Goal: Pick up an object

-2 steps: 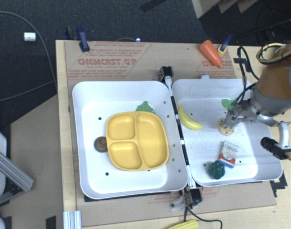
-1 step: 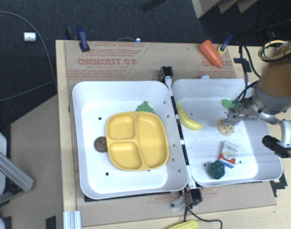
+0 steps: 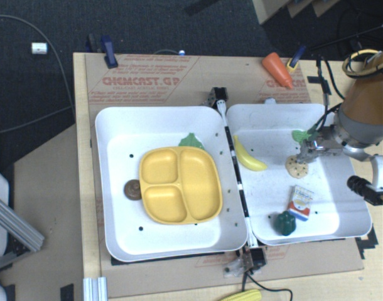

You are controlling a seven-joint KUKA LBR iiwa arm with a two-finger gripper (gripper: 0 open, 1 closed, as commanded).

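The gripper [image 3: 304, 150] hangs low in the right bin [image 3: 348, 221], just above a round cookie [image 3: 297, 165] with dark dots. Whether it is open or closed cannot be told from here, and nothing shows as held. This looks like the reach step: the gripper is coming close to a thing to pick. Next it likely has to go down onto the cookie and close on it, then lift.

The arm [image 3: 364, 108] comes in from the right, with its orange band over the bin's far right corner.

A green piece [image 3: 299, 135] lies just beside the gripper. A banana [image 3: 248, 157] lies to the left, near the bin's wall. A small box [image 3: 301, 202] and a green ball [image 3: 284, 223] sit nearer. The left bin [image 3: 110, 168] holds a yellow tray [image 3: 179, 185].
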